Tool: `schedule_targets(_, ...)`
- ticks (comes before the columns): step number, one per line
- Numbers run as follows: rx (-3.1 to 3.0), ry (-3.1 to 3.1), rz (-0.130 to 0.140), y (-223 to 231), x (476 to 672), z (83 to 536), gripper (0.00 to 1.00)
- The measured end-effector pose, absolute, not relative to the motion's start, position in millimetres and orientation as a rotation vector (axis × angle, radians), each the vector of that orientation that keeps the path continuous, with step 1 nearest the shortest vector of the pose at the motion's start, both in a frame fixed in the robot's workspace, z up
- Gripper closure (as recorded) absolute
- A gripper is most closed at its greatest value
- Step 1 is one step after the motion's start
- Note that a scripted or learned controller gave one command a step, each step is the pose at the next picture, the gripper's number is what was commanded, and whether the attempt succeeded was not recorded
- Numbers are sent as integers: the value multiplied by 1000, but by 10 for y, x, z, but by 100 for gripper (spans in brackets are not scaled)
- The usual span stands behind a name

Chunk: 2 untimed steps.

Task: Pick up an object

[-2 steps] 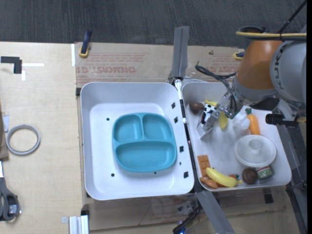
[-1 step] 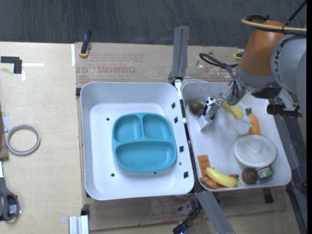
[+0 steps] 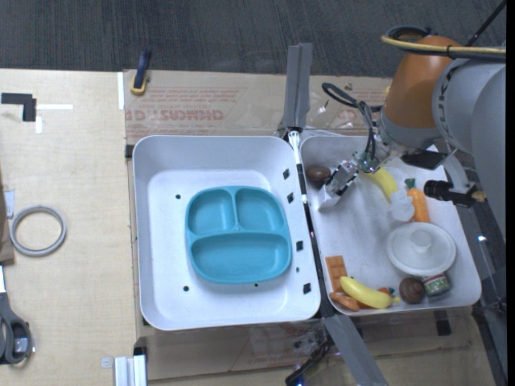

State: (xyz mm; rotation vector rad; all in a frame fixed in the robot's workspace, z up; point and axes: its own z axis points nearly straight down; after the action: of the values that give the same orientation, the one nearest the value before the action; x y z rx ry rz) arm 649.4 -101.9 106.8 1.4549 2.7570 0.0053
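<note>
Pincer sits low in the upper left of the right bin, just beside a small brown object near the divider; nothing seen between its fingers, and their spread cannot be told. A yellow piece and an orange carrot lie just right of it. Lower in that bin: white bowl, banana, brown ball. Left bin carries a blue divided plate. A grey tape ring lies on the table, frame left.

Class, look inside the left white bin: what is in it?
The left white bin holds one blue divided plate lying flat, its three sections bare. Whatever lies beneath the plate is covered.
</note>
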Motion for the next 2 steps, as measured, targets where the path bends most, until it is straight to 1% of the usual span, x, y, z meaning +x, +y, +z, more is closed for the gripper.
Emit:
schedule_targets(1, 1445, 2744, 12, -1022, 6538, 1226, 100)
schedule_targets(2, 1625, 2685, -2, -1055, 6416, 2872, 100)
